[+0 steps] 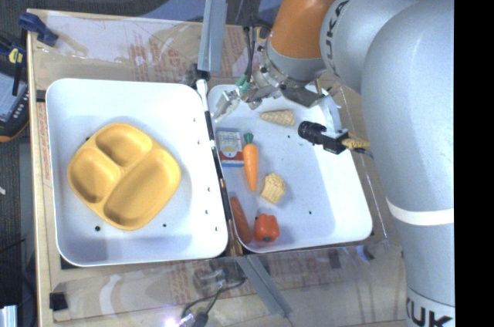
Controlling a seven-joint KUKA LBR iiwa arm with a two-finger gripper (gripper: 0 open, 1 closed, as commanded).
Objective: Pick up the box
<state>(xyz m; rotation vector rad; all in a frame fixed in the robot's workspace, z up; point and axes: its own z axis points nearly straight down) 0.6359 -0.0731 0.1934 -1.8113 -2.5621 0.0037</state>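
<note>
the box (230, 146) is seen lying flat in the right bin (340, 194) against its left wall, touching the carrot (251, 166), while the gripper (245, 92) is positioned above the bin's far left corner, near the box, its state not being discernible.

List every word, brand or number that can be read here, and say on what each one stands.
"KUKA": on the arm, partly seen beside the orange band, and cut off at the bottom edge.
Print on the box: too small and blurred to read.
</note>
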